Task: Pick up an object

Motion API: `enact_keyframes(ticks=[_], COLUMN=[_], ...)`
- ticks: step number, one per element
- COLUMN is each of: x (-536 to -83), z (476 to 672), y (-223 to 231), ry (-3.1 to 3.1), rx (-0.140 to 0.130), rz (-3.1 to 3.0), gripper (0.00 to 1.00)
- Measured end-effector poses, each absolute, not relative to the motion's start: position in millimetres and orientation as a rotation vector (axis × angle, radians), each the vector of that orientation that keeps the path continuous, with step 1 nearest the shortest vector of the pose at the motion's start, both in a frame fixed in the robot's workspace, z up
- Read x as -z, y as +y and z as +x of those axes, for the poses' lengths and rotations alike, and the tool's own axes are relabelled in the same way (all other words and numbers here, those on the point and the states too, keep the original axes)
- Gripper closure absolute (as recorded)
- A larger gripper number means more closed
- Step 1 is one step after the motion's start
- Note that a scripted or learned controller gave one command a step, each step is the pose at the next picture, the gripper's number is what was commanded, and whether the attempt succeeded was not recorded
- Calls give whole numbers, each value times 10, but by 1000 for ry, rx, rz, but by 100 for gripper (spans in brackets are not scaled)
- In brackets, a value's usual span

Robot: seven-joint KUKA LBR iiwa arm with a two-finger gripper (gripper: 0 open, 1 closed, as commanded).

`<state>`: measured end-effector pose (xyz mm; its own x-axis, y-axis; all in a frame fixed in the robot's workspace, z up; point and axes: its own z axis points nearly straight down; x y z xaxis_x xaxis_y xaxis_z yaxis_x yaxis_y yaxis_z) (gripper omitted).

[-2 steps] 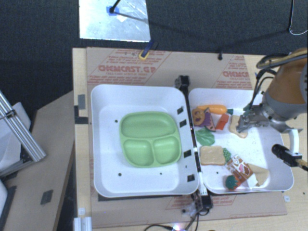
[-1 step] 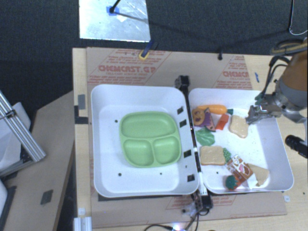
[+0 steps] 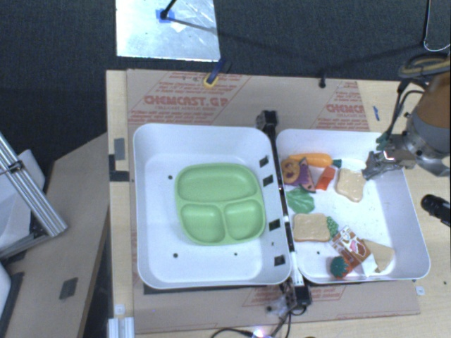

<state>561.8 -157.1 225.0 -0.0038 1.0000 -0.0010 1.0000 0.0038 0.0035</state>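
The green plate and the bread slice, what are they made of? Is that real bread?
The green divided plate looks like moulded plastic: one even pale green, smooth matte surface, rounded compartment walls. The bread slice is probably a toy, plastic or foam perhaps: flat, uniform tan, neat edges, no crumbs. The view is too coarse to be sure.
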Motion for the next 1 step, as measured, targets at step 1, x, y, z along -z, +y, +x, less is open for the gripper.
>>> enact_keyframes(ticks=[1], x=[-2354], z=[5795], y=[-1049], ry=[2231], rx=[-5], rz=[2209], gripper=[100])
